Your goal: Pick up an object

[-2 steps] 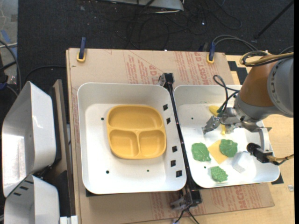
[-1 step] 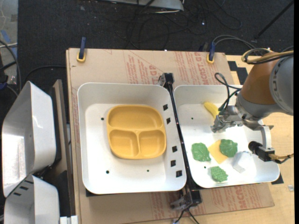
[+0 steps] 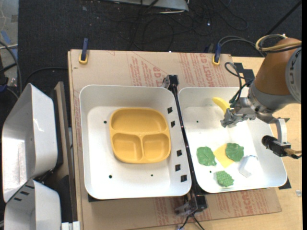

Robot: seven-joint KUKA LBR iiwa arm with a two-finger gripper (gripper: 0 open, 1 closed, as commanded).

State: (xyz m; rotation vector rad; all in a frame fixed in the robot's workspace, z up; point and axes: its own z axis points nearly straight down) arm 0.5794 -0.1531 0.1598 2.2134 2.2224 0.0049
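Presently: gripper [image 3: 228,120] hovering beside banana [image 3: 220,103] in right bin [image 3: 278,178]; finger state indiscernible; nothing lifted, pick pending.

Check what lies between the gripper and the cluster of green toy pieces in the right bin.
In the camera view, bare white bin floor separates the gripper from the green pieces; the yellow banana lies behind the gripper.

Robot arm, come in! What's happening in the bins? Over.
Pincer low in right bin, beside yellow banana. Green pieces untouched. Yellow tray in left bin.
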